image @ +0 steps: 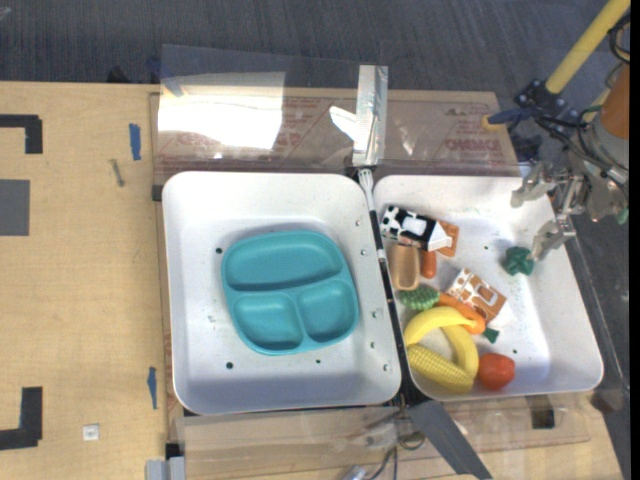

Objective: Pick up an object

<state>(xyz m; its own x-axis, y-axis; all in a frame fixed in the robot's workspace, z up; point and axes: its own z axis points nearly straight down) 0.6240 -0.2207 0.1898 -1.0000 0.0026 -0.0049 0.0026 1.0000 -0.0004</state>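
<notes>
I'm seeing the gripper hanging over the right bin at three o'clock, jaws apart and gripping nothing, green toy lying just beside its fingertips, toy food piling at six o'clock

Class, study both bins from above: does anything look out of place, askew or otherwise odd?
Nothing is spilled or broken. The toy food in the right bin is heaped untidily against its left wall, the banana overlapping the corn. A small green piece lies apart, near the pincer. The teal tray sits slightly askew in the left bin.
</notes>
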